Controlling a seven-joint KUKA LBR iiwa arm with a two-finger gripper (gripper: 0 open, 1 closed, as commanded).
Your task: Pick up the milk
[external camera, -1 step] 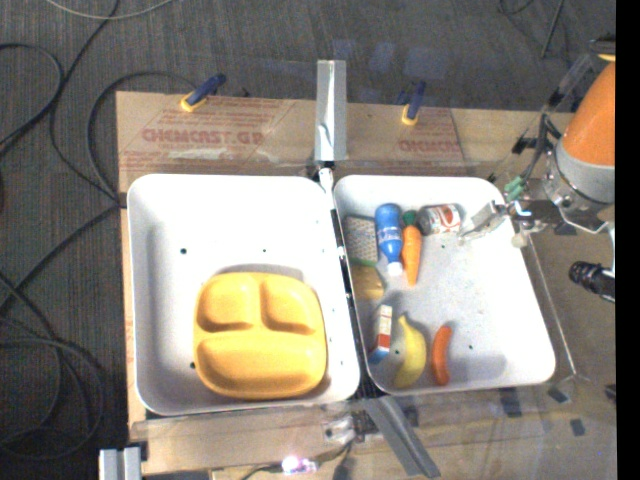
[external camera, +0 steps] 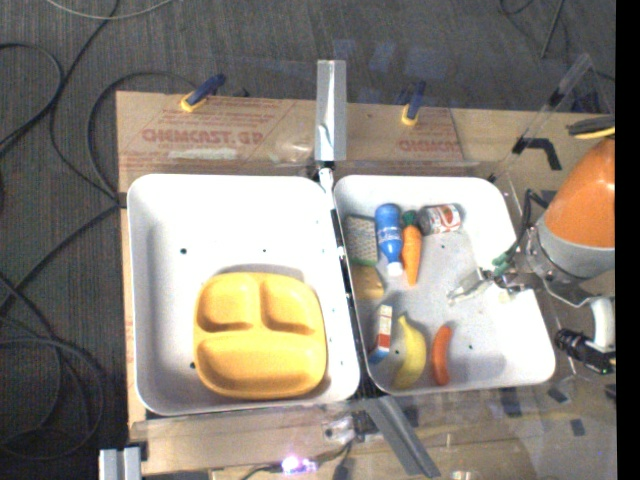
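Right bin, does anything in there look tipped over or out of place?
The can lies on its side near the right bin's far wall, and the blue bottle lies flat too. No spill shows.

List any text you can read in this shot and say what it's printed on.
"CHEMCAST" followed by letters like "GP", in red, on the brown sheet behind the left bin.
More red print on the same sheet, behind the right bin: too blurred to read.
Labels on the blue bottle, can and small carton: too small to read.
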